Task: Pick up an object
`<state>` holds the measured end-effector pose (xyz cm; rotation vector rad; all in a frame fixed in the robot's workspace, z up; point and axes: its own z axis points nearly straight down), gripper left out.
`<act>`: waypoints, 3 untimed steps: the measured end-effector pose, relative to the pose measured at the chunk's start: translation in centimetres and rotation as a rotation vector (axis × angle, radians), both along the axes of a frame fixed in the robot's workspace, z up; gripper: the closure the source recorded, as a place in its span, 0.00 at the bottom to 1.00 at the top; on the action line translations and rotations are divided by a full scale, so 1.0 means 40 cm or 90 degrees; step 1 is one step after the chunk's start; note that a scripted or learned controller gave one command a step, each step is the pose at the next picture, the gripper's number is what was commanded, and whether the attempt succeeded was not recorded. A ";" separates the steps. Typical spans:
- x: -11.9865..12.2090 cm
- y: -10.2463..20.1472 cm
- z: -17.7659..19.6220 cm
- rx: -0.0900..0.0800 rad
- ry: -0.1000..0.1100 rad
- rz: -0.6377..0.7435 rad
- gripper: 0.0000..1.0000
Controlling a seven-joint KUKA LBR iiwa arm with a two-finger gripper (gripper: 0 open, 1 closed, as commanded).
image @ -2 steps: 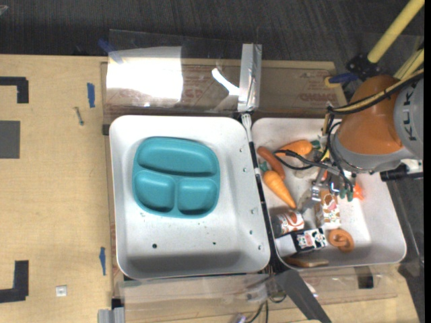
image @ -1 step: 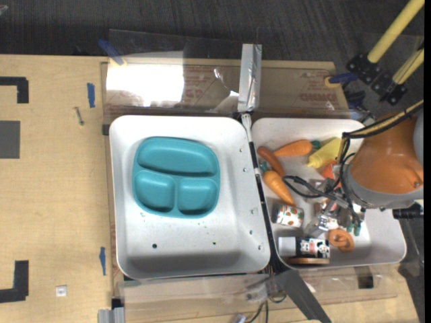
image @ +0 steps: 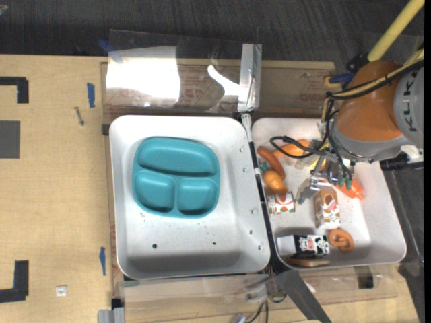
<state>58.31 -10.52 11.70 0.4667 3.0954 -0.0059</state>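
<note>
Although several small items lie in the right bin (image: pixel 394 231), the one nearest the gripper (image: pixel 315 184) is a small brown-and-white carton (image: pixel 327 209), lying flat just below the jaws.

Item: small carton, printed, likely light and stiff-sided; judged crushable under hard squeeze; faces probably smooth. Best hold: across its narrow width, at mid-length.

Neighbours, same bin: second small printed carton (image: pixel 282 204) to its left; orange round fruit (image: pixel 273 181) and toy sausage (image: pixel 269 158) above that; black-and-white carton (image: pixel 312 244) and brown ring-shaped piece (image: pixel 341 238) toward the near wall; orange carrot-like piece (image: pixel 354 189) beside the arm.

Left bin (image: pixel 229 241): teal divided tray (image: pixel 177 175), alone.

Jaws: low over the right bin, metal tips close to the carton's upper end; opening cannot be told, wiring and wrist obscure them. Nothing visibly held.
</note>
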 end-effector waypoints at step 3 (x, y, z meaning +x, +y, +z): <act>0.088 -0.063 -0.030 0.000 -0.007 0.155 1.00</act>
